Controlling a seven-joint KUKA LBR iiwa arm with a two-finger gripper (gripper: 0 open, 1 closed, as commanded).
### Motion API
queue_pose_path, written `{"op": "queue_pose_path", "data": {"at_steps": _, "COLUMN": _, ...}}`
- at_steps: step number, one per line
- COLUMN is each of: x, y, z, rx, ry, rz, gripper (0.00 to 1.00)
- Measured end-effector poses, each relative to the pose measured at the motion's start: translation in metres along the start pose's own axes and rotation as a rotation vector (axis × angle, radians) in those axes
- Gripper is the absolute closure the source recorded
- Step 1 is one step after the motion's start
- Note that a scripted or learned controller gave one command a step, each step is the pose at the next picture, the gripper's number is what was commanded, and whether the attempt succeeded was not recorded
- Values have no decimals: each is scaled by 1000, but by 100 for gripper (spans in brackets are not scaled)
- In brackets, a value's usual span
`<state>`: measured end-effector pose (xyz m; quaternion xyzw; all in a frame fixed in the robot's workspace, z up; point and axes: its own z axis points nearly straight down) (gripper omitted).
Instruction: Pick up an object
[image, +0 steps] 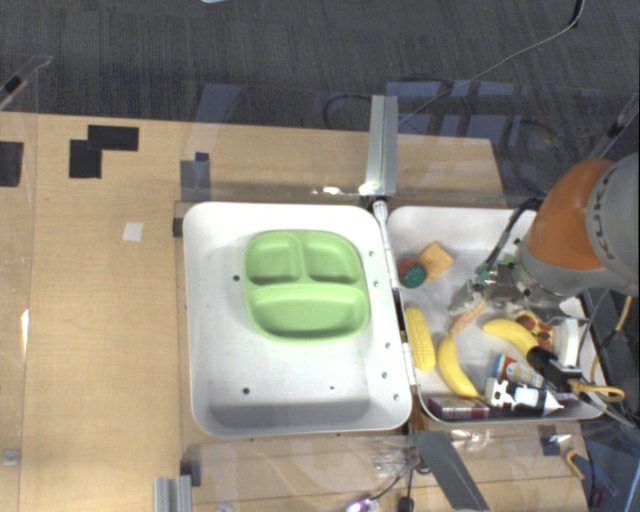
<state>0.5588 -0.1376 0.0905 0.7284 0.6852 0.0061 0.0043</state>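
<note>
My gripper (478, 292) hangs low over the middle of the right bin (455, 222), at the end of the grey arm with the orange band (568, 215). Just below it lies a tan, crusty piece (463, 320). A yellow banana (510, 333) lies to its lower right and a second banana (455, 368) curves beneath. To the gripper's left sit a tan cube (436, 260) and a small red and green item (412, 272). A yellow corn cob (420, 338) lies along the bin's left wall. I see nothing held.
The left bin (215, 400) holds a green divided plate (304, 283). At the right bin's front edge lie a printed can or bottle (512, 393) and a dark flat item (460, 408). A metal post (380, 150) stands behind the bins.
</note>
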Motion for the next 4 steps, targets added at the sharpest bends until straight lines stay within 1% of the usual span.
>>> {"op": "queue_pose_path", "data": {"at_steps": 1, "x": 1, "y": 3, "z": -13, "rx": -8, "ry": 1, "rz": -2, "gripper": 100}}
{"op": "queue_pose_path", "data": {"at_steps": 2, "x": 29, "y": 9, "z": -132, "rx": 9, "ry": -3, "rz": 36, "gripper": 100}}
{"op": "queue_pose_path", "data": {"at_steps": 4, "x": 31, "y": 12, "z": -154, "rx": 0, "ry": -4, "rz": 21, "gripper": 100}}
